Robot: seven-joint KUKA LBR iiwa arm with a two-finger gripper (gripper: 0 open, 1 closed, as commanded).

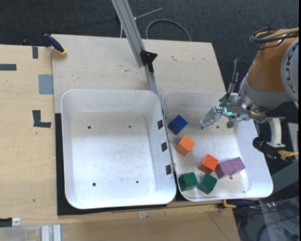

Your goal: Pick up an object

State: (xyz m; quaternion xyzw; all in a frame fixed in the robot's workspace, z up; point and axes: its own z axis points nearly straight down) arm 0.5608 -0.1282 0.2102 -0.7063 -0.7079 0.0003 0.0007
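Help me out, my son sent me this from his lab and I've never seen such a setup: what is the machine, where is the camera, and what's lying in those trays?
The picture comes from one camera fixed above the bench, looking down at a slant. The machine on the right is a grey robot arm with an orange band; its end effector is the small two-finger claw hanging over the right shallow white bin. That bin holds small cubes: a blue cube, two orange cubes, a purple block and two green cubes. Beside it stands the left shallow white bin. Nothing sits between the claw's fingers, so no cube is held at this moment.
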